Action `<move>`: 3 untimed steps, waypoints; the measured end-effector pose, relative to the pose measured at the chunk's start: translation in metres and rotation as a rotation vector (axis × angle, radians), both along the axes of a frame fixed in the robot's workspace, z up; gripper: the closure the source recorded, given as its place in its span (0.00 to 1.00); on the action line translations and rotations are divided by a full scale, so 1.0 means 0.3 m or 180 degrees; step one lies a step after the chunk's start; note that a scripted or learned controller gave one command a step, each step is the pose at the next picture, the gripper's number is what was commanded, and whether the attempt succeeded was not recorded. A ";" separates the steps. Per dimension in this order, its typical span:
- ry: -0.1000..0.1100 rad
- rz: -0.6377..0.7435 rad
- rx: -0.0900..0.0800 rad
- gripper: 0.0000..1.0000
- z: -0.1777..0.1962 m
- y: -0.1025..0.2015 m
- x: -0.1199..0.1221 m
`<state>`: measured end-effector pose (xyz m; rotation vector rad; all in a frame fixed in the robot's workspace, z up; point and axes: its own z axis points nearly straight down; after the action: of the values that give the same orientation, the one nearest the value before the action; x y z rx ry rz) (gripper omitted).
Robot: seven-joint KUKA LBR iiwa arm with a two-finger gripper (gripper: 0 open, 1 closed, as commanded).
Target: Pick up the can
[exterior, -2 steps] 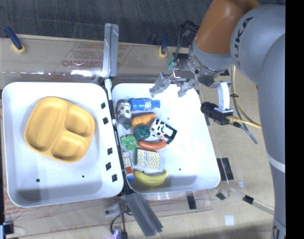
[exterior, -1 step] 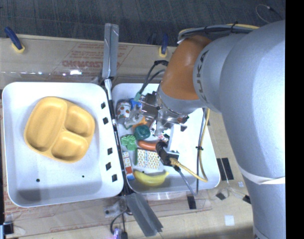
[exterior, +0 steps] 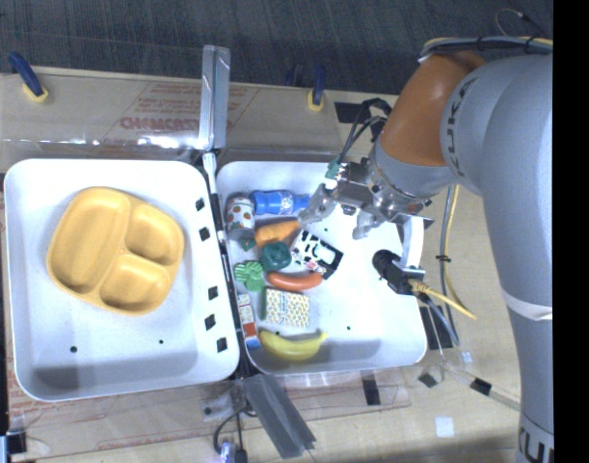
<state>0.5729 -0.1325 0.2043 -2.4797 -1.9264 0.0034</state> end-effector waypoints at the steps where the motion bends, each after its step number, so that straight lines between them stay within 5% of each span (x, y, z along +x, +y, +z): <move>1: -0.0030 0.0781 -0.0001 0.00 -0.307 -0.035 0.136; 2: 0.0032 0.0715 0.0019 0.00 -0.382 -0.230 0.244; 3: 0.0003 0.0281 0.0006 0.00 -0.376 -0.121 -0.084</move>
<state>0.5475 -0.1688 0.0916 -2.3907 -2.0328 0.0029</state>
